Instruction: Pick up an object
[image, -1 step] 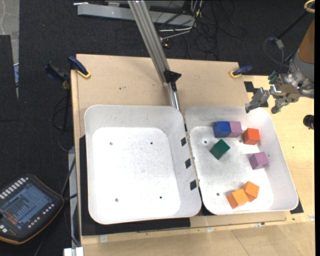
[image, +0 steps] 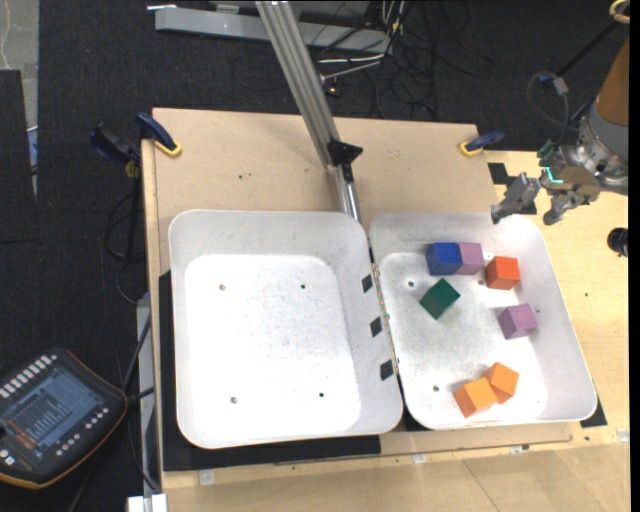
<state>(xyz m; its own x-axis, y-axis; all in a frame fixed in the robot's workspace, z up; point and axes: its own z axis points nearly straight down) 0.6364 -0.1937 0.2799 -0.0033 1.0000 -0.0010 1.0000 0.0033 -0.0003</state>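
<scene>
Camera view, looking down at a slant: the two-finger gripper (image: 538, 203) hangs at the upper right, above the far right corner of the right-hand shallow white bin (image: 565, 345). Its two dark fingers (image: 510, 198) stand spread apart with nothing between them; the pincer is open and unloaded. The grey arm (image: 612, 120) enters from the right edge.

All pickable items lie in the right-hand bin. A blue cube (image: 443, 258) sits at the far end, touching a light purple cube (image: 470, 257) on its right. An orange-red cube (image: 502, 271) lies just beside that pair, to the right. A dark green cube (image: 439, 298) lies below the blue one, turned at an angle. A second purple cube (image: 517, 320) rests near the middle right. Two orange blocks (image: 487, 388) lie touching one another near the bin's near edge. The gripper is well apart from every one of them.

The left-hand shallow white bin (image: 190, 300) adjoins the right one along the centre line. Both stand on a light wooden board (image: 260, 150), held by blue and yellow clamps (image: 155, 133) at its far corners. A handheld control pendant (image: 50, 415) lies at lower left.
</scene>
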